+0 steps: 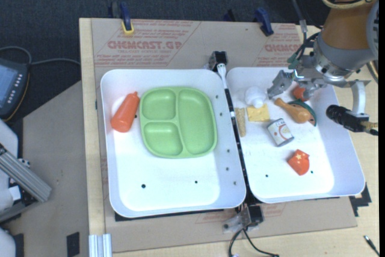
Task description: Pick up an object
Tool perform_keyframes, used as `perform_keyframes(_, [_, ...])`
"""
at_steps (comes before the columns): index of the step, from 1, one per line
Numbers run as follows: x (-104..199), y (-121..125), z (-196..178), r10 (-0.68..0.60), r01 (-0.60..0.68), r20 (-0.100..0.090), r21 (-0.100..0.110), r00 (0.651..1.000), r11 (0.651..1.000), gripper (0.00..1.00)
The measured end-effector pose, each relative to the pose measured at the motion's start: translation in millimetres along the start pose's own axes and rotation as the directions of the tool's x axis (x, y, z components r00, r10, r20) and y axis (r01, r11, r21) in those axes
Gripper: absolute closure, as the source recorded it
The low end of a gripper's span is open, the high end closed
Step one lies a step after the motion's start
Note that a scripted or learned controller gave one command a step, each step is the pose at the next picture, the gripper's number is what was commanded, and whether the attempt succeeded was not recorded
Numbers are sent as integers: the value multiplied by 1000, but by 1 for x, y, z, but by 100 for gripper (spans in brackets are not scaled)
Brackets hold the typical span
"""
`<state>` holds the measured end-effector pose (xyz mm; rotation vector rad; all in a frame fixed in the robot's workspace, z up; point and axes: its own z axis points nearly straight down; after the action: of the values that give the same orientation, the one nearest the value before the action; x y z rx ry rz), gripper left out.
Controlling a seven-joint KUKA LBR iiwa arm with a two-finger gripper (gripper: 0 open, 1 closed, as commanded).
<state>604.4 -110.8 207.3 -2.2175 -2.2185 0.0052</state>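
Note:
My gripper (295, 88) hangs low over the back of the right bin (343, 147), its fingers spread open. A small orange-red object (299, 93) lies below the gap between them, and I see no grip on it. Just in front lies a brown drumstick-shaped piece (294, 110). To the gripper's left are a white lump (255, 94) and a yellow cheese wedge (258, 113). A small grey can (280, 132) and a red object (299, 161) lie nearer the front.
A tan stick-shaped piece (240, 122) lies against the right bin's left wall. The left bin (162, 189) holds a green divided plate (178, 121) and an orange bottle-shaped object (124, 111) beside it. The arm's wrist (346, 27) rises at the upper right.

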Motion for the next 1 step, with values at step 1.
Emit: perform_keyframes(1, [-2,-11,54,2,-2,-1,1,1000,1000,0])
